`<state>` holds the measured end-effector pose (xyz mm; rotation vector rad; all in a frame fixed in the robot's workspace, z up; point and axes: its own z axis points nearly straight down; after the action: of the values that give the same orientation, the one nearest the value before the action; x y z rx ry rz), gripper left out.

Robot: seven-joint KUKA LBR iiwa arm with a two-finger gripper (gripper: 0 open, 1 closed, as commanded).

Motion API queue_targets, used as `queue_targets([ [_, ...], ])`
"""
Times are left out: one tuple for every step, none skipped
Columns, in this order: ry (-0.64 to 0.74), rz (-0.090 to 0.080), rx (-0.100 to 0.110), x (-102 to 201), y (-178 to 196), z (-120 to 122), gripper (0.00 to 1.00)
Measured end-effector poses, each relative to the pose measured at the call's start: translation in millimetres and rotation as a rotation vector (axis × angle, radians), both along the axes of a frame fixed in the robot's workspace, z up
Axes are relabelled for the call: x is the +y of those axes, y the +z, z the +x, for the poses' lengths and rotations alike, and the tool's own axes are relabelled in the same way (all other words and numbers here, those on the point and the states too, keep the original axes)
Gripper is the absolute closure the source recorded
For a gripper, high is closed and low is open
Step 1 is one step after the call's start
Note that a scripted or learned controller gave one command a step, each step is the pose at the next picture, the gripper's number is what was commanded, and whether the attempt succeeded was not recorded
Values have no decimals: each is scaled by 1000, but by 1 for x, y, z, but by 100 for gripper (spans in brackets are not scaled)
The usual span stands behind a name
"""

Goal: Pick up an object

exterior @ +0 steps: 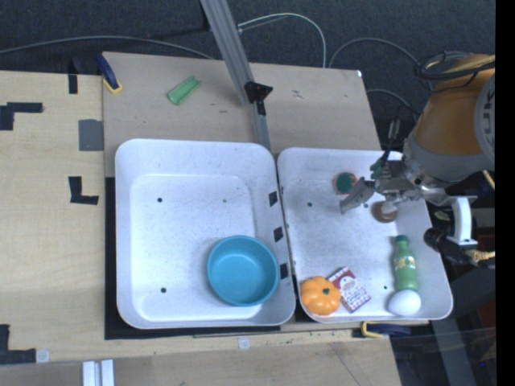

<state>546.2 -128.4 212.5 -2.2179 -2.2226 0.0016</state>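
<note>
The right bin [322, 240] holds several objects. A small green and red ball [346, 182] lies near the bin's back. A brown round piece [387, 211] sits to the right of it, and a green bottle [405, 264] lies along the right wall. At the front are a white egg [404, 302], a red and white carton [351, 289] and an orange pumpkin [321, 296]. My gripper [359, 194] hangs low over the bin's back right part, just right of the ball and left of the brown piece. Nothing is visibly held.
A blue bowl [241, 270] sits at the front right of the left bin [161, 175]. A grey pole [233, 47] slants across the bench behind the bins. A green block [183, 91] lies on the bench at the back left.
</note>
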Motion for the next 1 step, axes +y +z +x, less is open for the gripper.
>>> queue_targets([
  [0, 0, 0, 0, 0, 0, 0],
])
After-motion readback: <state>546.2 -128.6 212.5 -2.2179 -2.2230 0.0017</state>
